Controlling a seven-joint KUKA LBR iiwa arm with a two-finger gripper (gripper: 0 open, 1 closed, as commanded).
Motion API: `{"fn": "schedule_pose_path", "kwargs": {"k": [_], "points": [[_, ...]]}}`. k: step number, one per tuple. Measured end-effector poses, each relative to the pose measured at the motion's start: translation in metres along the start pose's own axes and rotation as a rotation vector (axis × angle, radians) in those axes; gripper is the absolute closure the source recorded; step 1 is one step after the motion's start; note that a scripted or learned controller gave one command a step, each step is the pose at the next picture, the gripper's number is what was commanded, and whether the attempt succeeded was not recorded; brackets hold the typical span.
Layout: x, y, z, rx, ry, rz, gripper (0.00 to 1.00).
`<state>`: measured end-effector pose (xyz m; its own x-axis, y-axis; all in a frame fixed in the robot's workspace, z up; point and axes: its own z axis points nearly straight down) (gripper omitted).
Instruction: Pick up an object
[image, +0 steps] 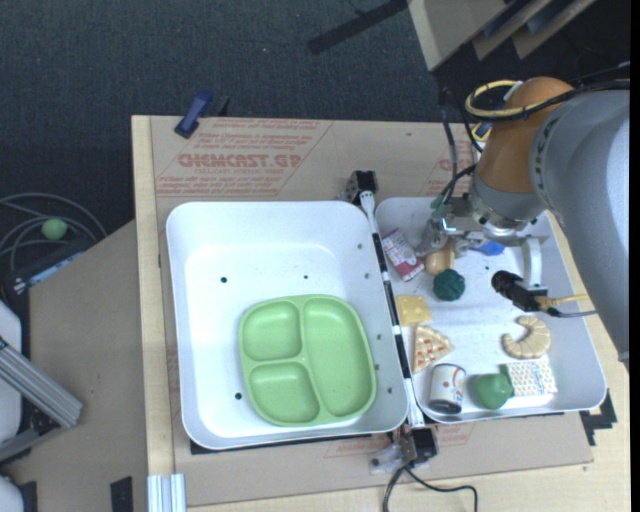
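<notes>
Left bin (200, 260) holding green divided plate (305, 358), right bin (580, 375) of toy food, hand (462, 228) grip unclear

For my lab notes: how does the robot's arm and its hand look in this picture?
The arm is a thick, rounded grey body with an orange band above the wrist. Thin dark cables run beside it. The hand is a small metallic grey part below.

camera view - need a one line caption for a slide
KUKA arm's gripper reaches into the right bin of toy food; a green divided plate sits in the left bin.
</notes>
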<state>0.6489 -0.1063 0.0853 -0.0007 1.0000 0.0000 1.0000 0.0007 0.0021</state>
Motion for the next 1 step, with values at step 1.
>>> {"fn": "schedule_pose_path", "kwargs": {"k": [1], "points": [[0.0681,-0.0466,-0.1004,0.0,0.001,-0.001,1.0]]}}
